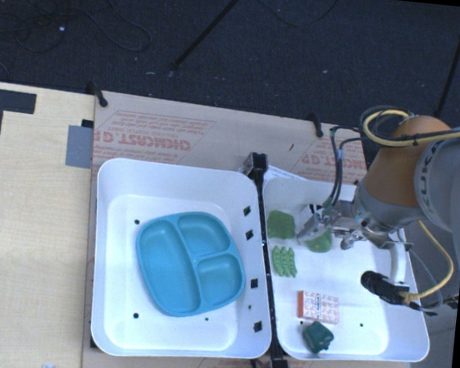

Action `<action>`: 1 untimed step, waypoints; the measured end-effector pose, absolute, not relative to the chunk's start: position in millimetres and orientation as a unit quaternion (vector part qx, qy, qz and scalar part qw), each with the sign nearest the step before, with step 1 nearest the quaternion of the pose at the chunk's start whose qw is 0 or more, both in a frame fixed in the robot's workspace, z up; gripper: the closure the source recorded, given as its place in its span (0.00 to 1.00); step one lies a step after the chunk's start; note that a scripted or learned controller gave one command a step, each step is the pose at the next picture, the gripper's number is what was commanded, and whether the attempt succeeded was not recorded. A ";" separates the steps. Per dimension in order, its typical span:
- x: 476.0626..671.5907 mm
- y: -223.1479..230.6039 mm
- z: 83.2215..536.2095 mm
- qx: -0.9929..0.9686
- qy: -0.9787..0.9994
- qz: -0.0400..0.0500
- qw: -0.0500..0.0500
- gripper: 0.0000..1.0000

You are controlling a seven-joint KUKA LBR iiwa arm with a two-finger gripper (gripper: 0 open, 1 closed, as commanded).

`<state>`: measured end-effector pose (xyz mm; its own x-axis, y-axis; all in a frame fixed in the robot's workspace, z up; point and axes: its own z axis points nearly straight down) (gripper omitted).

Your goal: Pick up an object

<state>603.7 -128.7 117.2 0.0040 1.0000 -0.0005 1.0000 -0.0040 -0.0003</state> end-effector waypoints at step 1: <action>602.6 -130.2 125.4 0.710 0.704 -0.002 -0.002 1.00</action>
<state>602.6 -130.2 125.4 0.0083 1.0000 0.0002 1.0000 -0.0083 -0.0046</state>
